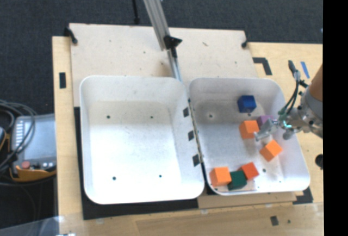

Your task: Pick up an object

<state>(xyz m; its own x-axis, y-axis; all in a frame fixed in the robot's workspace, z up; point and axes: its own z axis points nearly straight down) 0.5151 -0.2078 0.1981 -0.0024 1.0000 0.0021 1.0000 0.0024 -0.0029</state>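
Several small blocks lie in the right bin [217, 93]: a blue cube [246, 103] at the back, an orange cube [249, 129] in the middle, and a small purple piece [263, 120] beside it. A second orange cube [271, 150] sits tilted toward the right. Along the front wall are an orange block [220, 175], a dark green block [237, 179] and a red-orange block [250, 170]. My gripper [275, 131] reaches in from the right, open, just above the tilted orange cube and right of the middle one. Nothing is between its fingers.
The left bin [136, 137] adjoins the right one along a shared rim. A metal pole [155, 9] rises from behind the bins. A grey device with cables [30, 145] stands off the bench's left edge.
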